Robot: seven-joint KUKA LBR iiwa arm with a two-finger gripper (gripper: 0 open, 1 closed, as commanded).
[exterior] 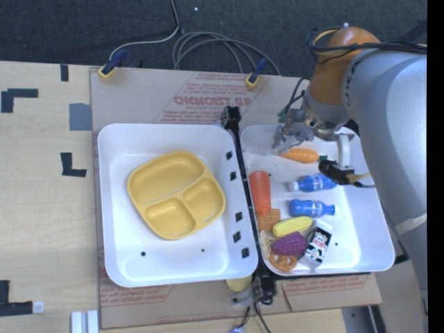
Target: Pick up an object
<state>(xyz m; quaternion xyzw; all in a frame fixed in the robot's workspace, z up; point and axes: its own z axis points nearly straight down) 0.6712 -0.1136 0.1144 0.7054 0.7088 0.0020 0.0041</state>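
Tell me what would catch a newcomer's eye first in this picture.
Probably the yellow divided tray, alone in the left bin. Next, the toy food and bottles crowding the right bin, with the pincer near its far edge beside an orange carrot.

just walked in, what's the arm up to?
The arm's pincer is down in the far part of the right bin, beside the orange carrot. The view does not show anything held. The other toys lie in that bin: an orange-red cylinder, two blue bottles, a yellow corn, purple grapes and a small black-and-white carton. The left bin holds a yellow divided plate.
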